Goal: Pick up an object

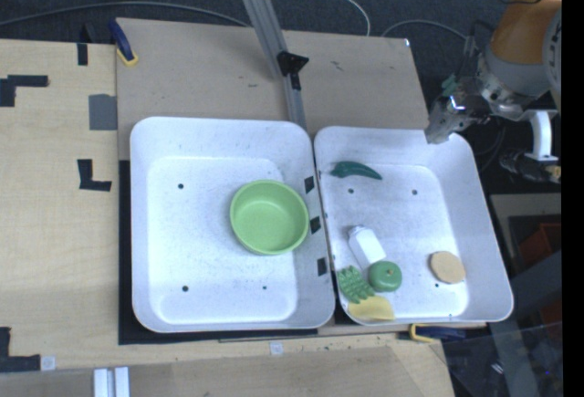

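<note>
Gripper [444,123] hovers at right bin [474,203] 1 o'clock corner, jaws' state can't tell, nothing held. Pickables cluster approx 6 o'clock: bottle [367,246], green cap [385,276], tan disc [447,266].

One fixed camera above the bench, slanted downward, both white bins [146,231] fully in frame

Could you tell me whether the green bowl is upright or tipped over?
Upright: the green bowl sits in the left bin with its round opening facing up.
</note>
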Robot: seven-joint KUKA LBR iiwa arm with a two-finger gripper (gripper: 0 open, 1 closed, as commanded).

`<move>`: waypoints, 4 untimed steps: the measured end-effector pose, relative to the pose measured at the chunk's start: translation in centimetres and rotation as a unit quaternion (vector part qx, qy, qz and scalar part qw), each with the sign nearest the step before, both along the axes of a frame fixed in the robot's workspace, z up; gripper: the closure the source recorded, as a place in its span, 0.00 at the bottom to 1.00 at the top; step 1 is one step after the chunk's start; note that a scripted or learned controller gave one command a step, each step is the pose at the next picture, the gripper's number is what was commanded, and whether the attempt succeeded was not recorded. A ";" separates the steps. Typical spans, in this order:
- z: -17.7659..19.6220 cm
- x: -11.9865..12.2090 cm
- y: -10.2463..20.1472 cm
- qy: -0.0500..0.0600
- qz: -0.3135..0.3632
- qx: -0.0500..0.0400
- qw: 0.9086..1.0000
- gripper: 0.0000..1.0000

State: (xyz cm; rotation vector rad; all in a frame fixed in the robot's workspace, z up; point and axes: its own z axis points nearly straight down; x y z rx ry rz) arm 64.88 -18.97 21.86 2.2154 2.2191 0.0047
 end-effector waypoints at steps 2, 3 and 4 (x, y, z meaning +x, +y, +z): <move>4.0 0.3 4.5 0.004 0.002 0.002 1.000 1.00; 2.5 0.9 9.5 0.004 0.002 0.002 1.000 1.00; 1.0 1.0 15.0 0.005 0.002 0.002 1.000 1.00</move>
